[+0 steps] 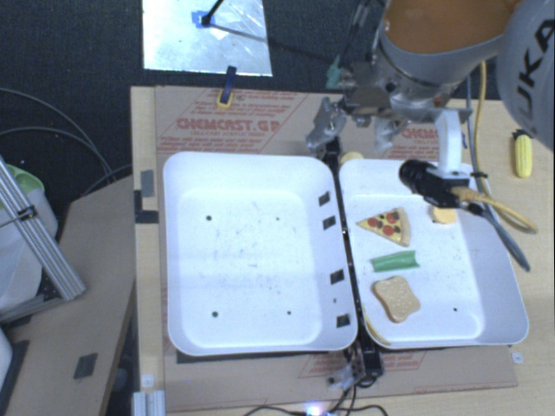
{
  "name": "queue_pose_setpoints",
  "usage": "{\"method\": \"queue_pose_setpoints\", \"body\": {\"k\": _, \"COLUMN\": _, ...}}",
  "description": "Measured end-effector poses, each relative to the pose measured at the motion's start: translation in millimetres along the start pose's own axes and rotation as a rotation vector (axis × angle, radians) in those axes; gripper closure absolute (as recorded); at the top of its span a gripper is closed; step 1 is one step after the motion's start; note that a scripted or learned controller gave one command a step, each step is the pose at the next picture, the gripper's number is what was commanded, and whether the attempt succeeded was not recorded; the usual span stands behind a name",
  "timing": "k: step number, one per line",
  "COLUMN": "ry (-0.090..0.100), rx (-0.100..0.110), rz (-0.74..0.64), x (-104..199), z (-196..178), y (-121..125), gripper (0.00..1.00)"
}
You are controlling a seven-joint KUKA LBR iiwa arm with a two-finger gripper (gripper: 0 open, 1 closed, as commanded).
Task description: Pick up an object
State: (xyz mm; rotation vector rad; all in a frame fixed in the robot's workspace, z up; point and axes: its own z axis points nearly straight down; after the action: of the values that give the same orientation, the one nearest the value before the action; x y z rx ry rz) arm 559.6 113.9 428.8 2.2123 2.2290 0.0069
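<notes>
tool [360, 128] hangs at 12 o'clock over the bins' seam, fingers spread, holding nothing. pizza [388, 224], green stick [395, 261], toast [396, 298] in right bin [494, 306]. approach step; next: descend at 5 o'clock onto pizza.

White bins [251, 180]; red-spotted orange pizza slice [388, 225]; green strip [395, 261] at its six o'clock; tan toast [396, 299]; orange-banded grey arm [451, 16].
</notes>
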Motion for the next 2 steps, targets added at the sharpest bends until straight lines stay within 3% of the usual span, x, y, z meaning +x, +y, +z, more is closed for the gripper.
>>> {"method": "queue_pose_setpoints", "body": {"k": 1, "ry": -0.001, "rx": 0.002, "rz": -0.001, "x": 42.1, "z": 15.5, "y": -10.6, "gripper": 0.0}}
{"method": "queue_pose_setpoints", "body": {"k": 2, "ry": -0.003, "rx": 0.01, "rz": 0.002, "x": 41.1, "z": 72.8, "y": -76.0, "gripper": 0.0}}
